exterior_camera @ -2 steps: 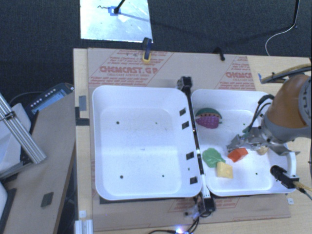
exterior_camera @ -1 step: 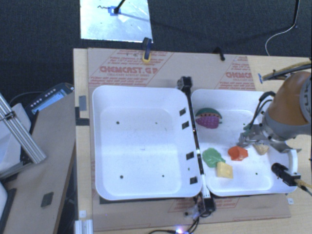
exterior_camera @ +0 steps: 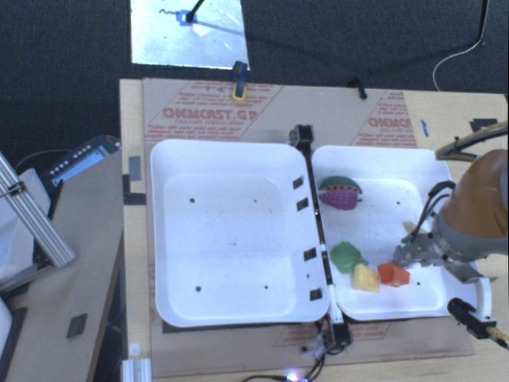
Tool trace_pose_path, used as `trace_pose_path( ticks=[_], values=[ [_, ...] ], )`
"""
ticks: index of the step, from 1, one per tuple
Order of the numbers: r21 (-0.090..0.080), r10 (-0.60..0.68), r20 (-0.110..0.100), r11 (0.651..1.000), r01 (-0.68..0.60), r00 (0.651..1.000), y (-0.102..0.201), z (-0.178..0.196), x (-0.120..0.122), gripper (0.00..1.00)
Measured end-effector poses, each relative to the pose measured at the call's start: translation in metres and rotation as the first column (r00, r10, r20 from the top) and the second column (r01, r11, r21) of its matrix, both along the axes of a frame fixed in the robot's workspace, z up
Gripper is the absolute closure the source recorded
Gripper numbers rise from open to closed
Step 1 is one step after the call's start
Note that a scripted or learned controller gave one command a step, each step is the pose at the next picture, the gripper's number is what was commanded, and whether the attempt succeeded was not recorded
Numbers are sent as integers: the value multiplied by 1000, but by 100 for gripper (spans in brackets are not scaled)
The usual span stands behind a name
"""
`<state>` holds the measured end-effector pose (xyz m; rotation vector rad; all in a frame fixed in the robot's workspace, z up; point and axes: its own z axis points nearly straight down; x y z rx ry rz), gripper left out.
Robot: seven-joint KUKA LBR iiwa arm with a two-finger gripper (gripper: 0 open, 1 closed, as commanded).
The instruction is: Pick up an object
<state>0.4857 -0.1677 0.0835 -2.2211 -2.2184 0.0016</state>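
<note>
Even, bright overhead light, slightly soft focus, glare perhaps washing out the 2 white bins [exterior_camera: 231, 153].

I count two shallow white plastic bins on the desk, a left one [exterior_camera: 171, 165] and a right one [exterior_camera: 382, 161]. In the right bin I see four small items: one purple-and-green rounded toy [exterior_camera: 340, 193], one green lumpy piece [exterior_camera: 346, 255], one yellow block [exterior_camera: 366, 278], and one red-orange block [exterior_camera: 393, 274].
</note>
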Motion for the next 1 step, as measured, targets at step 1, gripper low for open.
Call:
trace_pose_path(
  ticks=[1],
  values=[
    [-2,7,9,1000,-7,1000,21,51,7,100]
  ],
)
